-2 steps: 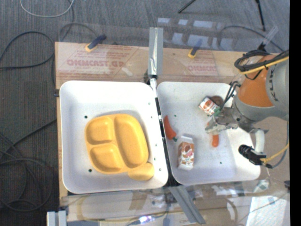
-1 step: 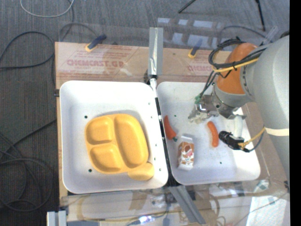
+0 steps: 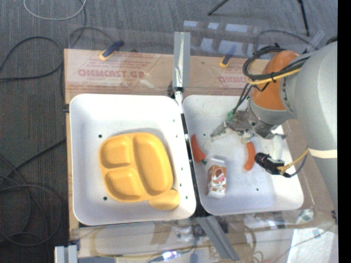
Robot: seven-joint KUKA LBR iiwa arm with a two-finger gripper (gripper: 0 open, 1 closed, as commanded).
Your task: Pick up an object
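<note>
Yellow tray (image 3: 136, 166) in left bin (image 3: 82, 147); carton (image 3: 217, 179) in right bin (image 3: 274, 199); jaws' state unclear.

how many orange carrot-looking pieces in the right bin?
2. One carrot piece lies by the right bin's left wall, above the small carton. The other lies right of the carton, below the wrist. The arm may hide more.

The grey, orange-banded arm (image 3: 279, 86) reaches in from the right, claw (image 3: 241, 126) lowered.

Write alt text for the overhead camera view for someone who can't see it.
A grey robot arm's gripper hovers over the right white bin, which holds a small carton and two orange carrot-like pieces. The left white bin holds a yellow divided tray.
</note>
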